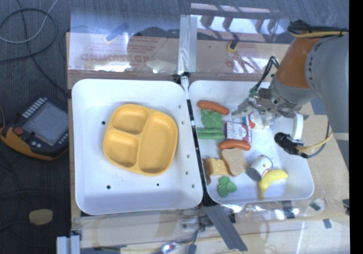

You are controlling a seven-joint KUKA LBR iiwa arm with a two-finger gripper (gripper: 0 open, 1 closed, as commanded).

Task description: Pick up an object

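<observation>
The pincer (pixel 256 115) is poised over the right bin (pixel 303 187) of toy food; its finger state cannot be told, and a descent is still needed.

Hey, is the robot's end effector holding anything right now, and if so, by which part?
That cannot be told. The end effector sits low over the right bin, near the small carton, but nothing is visibly gripped by it.

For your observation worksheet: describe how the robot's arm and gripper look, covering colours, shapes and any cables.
The arm is thick and rounded, grey, with an orange band above the wrist. Thin dark cables run beside the band. The gripper is a small metallic grey assembly. A black and white fitting with a yellowish cable hangs beside it.
</observation>
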